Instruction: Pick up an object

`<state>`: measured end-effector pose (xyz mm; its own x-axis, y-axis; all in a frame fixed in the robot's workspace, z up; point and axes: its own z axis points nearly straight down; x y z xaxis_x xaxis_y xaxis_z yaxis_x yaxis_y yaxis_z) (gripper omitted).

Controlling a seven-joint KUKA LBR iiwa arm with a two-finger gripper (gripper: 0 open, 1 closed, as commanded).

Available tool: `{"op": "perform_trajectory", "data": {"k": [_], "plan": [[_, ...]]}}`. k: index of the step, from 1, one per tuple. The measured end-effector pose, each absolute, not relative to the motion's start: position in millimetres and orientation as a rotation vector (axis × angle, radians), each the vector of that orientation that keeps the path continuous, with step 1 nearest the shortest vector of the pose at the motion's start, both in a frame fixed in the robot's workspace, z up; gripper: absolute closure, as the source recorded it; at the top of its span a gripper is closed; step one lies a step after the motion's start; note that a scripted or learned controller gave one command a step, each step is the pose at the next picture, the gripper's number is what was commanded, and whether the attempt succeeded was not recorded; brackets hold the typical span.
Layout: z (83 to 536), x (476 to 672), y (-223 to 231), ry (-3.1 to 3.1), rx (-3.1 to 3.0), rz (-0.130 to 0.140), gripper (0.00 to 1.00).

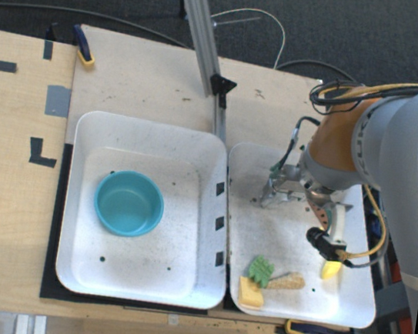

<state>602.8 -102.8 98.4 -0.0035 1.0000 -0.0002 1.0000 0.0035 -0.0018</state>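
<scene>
The arm reaches over the right bin, its tool low at that bin's far left part, above bare floor. Whether it is clenched or released, I cannot tell. The likely targets lie near the bin's near edge: a green toy, a tan stick and 2 yellow blocks. A teal bowl sits in the left bin. This looks like the approach step; next the tool must travel nearward and descend on 1 item.

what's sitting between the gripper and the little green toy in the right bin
Nothing. In the camera view, the stretch from the gripper down to the green toy is bare, speckled floor of the right bin.
</scene>
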Motion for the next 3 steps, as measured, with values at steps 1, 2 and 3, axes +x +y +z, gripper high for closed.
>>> {"op": "perform_trajectory", "data": {"k": [1,2,3], "plan": [[156,613.0,-104,-2.226,-2.222,-0.004,1.00],[217,616.0,-97,-2.227,-2.222,-0.005,1.00],[269,617.1,-96,-2.226,-2.222,-0.005,1.00]]}}
